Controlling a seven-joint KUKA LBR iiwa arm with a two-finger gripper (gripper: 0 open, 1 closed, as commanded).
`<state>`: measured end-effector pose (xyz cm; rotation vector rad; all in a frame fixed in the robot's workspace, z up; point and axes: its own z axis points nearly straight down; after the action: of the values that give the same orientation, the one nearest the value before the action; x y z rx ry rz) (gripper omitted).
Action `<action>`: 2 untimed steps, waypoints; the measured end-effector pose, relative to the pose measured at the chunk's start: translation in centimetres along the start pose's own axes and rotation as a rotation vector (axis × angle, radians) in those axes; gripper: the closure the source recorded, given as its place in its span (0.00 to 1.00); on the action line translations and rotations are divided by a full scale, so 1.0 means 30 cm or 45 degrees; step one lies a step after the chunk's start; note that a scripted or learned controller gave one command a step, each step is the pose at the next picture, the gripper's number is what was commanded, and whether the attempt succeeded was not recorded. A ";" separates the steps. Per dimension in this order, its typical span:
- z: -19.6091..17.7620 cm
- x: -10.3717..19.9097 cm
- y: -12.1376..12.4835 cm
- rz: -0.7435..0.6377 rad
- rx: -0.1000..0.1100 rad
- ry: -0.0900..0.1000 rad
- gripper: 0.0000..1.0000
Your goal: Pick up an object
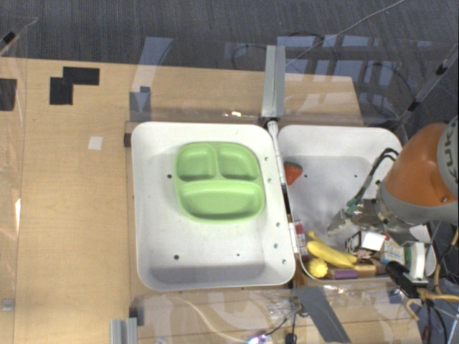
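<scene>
Overhead slanted view of a wooden surface [64, 192] carrying two shallow white bins side by side. Left bin [154, 253]: holds a green divided plate [219, 180] with three compartments, lying flat towards the bin's far edge, well apart from its near edge. Right bin [326, 153]: objects are gathered along its near edge and its side next to the left bin; a small red-orange object [292, 171] lies against the wall shared with the left bin, about midway along that wall; a yellow banana [330, 254] lies near the near edge, close to the corner beside the left bin; a round yellow object [317, 268] sits just beside the banana, closer to the near edge; a brown stick-like object with a purple patch [355, 271] lies along the near edge, touching or just beside the banana. The arm [423, 178], grey with an orange band, enters over the right bin's outer side; its gripper [353, 221] is low in the right bin, near the banana's outer end; whether the fingers are apart or together cannot be told from this view; no object is seen between them.
</scene>
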<state>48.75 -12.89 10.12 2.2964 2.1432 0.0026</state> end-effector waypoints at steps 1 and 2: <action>0.035 0.093 0.164 -0.125 -0.018 -0.002 0.00; -0.065 -0.004 0.002 -0.300 -0.001 0.000 0.00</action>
<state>48.78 -13.03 12.08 2.0281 2.3971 0.0033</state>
